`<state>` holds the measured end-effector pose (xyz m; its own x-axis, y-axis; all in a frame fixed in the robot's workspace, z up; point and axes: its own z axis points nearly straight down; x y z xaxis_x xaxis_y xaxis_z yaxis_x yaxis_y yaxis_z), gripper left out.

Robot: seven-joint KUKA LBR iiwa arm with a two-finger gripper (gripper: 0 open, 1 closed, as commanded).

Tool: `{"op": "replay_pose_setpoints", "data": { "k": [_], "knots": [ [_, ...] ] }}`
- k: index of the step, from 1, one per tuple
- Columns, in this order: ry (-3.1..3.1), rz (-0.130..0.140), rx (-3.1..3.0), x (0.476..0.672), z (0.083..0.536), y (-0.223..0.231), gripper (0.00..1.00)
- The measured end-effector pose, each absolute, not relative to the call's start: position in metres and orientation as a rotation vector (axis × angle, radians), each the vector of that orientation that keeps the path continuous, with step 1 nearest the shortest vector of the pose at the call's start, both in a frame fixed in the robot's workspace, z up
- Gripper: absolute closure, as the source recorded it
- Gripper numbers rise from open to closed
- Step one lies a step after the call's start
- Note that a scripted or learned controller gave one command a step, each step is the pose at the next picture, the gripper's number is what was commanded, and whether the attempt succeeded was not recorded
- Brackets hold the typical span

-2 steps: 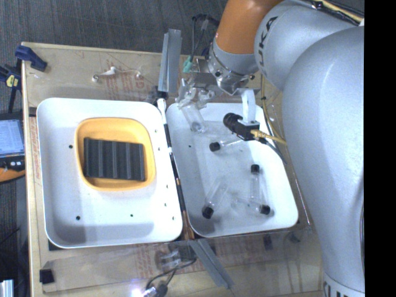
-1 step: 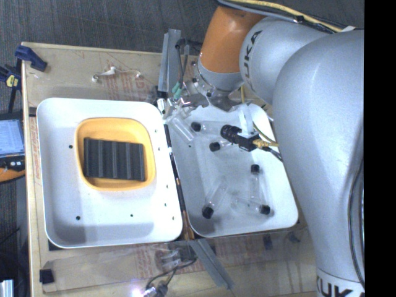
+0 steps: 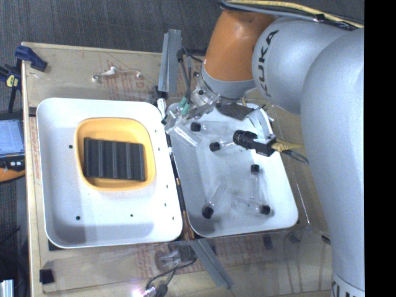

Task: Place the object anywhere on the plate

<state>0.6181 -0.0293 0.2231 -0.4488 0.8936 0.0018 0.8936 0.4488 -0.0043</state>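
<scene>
Gripper sat low over right bin's upper-left corner; finger state could not be told | clear black-capped vials lay scattered on bin floor below and right of it | yellow plate with dark grooved block rested in left bin

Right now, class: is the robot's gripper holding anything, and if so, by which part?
It cannot be told. The gripper sits low over the top-left corner of the right bin, above the clear vials with black caps, but no vial is visibly between its tips.
</scene>
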Motion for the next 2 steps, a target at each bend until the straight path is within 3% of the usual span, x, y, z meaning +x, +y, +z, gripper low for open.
{"op": "replay_pose_setpoints", "data": {
  "k": [1, 2],
  "knots": [
    [-2.728, 0.005, -1.548, 0.6342, 0.1909, -0.0073, 1.00],
    [-2.869, 0.004, -1.267, 0.6356, 0.1911, -0.0041, 1.00]
  ]
}}
